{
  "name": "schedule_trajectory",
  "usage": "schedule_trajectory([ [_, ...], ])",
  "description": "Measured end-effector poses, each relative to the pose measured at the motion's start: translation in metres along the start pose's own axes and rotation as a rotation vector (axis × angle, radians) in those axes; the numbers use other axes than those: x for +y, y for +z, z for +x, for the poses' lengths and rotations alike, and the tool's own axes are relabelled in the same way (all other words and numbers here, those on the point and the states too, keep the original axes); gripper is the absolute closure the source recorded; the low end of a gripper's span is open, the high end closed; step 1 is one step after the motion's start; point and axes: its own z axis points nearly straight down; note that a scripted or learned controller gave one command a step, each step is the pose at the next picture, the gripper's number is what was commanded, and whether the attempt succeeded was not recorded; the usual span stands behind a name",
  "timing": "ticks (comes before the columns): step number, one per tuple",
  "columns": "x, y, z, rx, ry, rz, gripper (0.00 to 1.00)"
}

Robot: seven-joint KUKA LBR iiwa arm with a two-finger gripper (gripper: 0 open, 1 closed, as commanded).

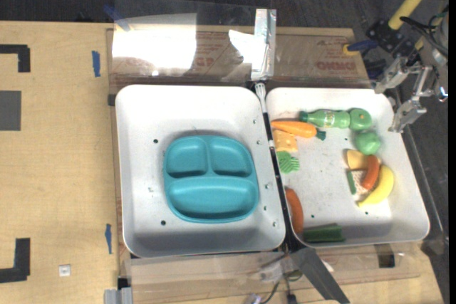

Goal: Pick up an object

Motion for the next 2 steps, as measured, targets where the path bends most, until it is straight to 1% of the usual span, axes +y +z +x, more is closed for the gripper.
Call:
schedule_trajectory([
  [1, -0.015, 0.159, 0.024, -0.003, 0.018, 0.001, 0.0],
  [2, 0.01, 0.166, 0.051, -0.022, 0.023, 0.01, 0.0],
])
